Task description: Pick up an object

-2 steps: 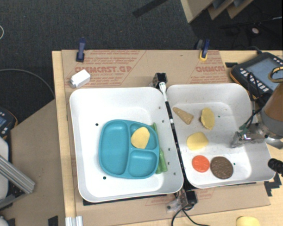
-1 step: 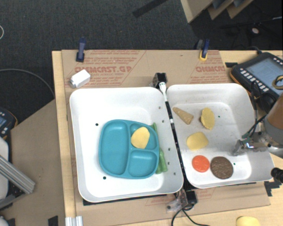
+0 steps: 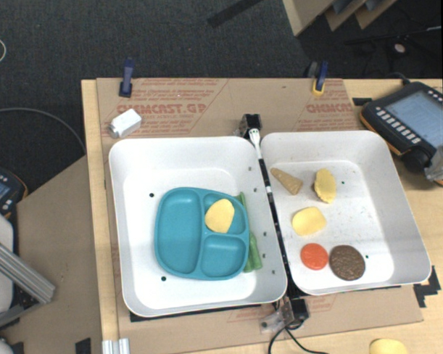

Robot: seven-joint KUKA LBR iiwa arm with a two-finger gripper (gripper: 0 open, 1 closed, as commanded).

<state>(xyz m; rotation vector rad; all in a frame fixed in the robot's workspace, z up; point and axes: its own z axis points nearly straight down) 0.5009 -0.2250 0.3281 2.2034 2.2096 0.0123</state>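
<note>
Partly hidden: a green item, tucked under the right edge of the teal divided tray in the left bin; its form is unclear. A pale yellow piece lies in the tray's upper right compartment. Right of the tray, in the right bin: tan wedge, yellow lump, pale yellow round, orange-red disc, brown disc touching it. A yellow object on the desk is cut off at the frame's bottom.

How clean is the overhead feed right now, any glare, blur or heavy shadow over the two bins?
Camera view: light is even and soft; the left bin and right bin look bright white without blown-out glare. The teal tray casts only a faint shadow. Focus is slightly soft overall, with mild bowing at the edges.
</note>
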